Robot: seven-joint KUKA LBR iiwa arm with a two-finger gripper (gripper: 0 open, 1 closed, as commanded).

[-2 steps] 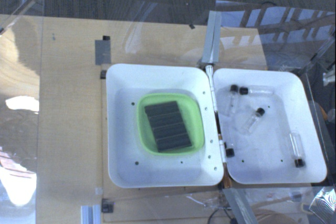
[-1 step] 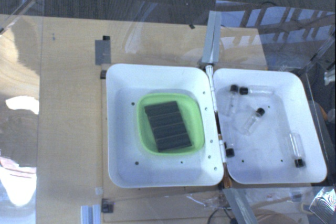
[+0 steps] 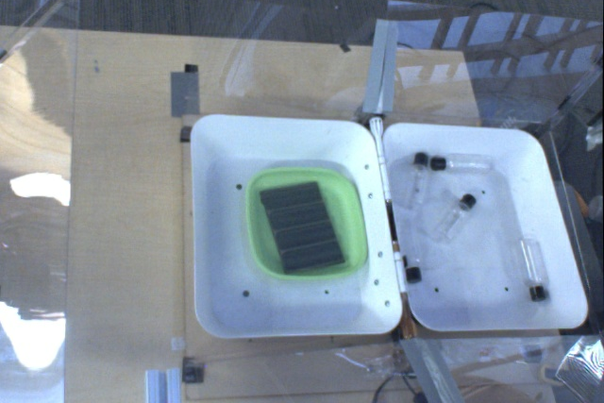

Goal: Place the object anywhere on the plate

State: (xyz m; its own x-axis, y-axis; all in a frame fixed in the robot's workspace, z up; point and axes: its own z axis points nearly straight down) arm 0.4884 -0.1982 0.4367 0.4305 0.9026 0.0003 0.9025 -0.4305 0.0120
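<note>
Pincer state: cannot tell.

Left shallow white bin (image 3: 212, 297) holds a lime-green square plastic plate (image 3: 260, 245) with rounded corners, sitting roughly mid-bin. Dark grey ribbed rectangular block (image 3: 302, 226) lies flat on the plate, inside its rim, long side tilted slightly off the bin's walls.

Right shallow white bin (image 3: 491, 297) holds small clear vials with black caps, well apart from each other: one (image 3: 461, 163) lying near the far wall, one (image 3: 453, 217) tilted near mid-bin, one (image 3: 533, 267) by the right wall. Loose black cap (image 3: 412, 275) sits against the left wall. Both bins rest on a pale wooden bench (image 3: 123, 203).
</note>
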